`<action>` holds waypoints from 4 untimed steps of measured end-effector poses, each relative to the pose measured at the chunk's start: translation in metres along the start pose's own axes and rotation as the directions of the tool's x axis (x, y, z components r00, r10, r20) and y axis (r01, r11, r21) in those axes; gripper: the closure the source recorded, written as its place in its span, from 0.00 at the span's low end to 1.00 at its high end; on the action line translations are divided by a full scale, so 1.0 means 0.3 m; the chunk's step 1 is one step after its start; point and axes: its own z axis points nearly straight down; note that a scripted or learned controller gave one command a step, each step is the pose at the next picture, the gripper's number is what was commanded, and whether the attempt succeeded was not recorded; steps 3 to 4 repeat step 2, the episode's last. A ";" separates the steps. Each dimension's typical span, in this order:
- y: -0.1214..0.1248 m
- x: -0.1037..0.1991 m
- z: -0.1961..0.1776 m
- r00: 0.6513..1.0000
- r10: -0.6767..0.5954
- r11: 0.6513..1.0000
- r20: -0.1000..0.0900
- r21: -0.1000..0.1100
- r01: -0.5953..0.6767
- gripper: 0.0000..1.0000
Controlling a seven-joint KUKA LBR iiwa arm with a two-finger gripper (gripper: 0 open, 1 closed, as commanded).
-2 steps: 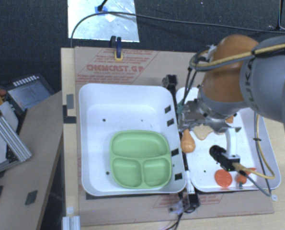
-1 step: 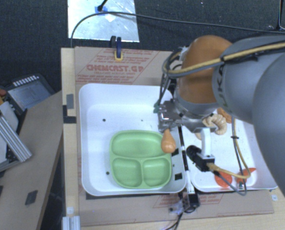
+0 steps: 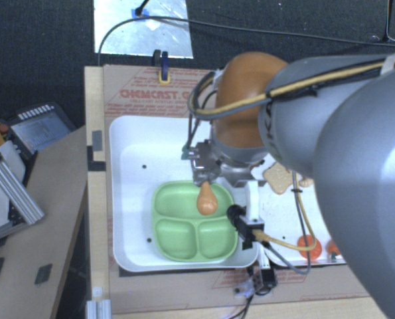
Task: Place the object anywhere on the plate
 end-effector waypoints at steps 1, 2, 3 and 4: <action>0.005 0.160 -0.002 1.000 0.000 1.000 0.000 -0.001 0.000 1.00; 0.006 0.149 -0.002 1.000 0.005 1.000 0.001 0.000 -0.005 0.00; 0.006 0.149 -0.002 1.000 0.005 1.000 0.001 0.000 -0.005 0.00; 0.006 0.149 -0.002 1.000 0.005 1.000 0.001 0.000 -0.005 0.00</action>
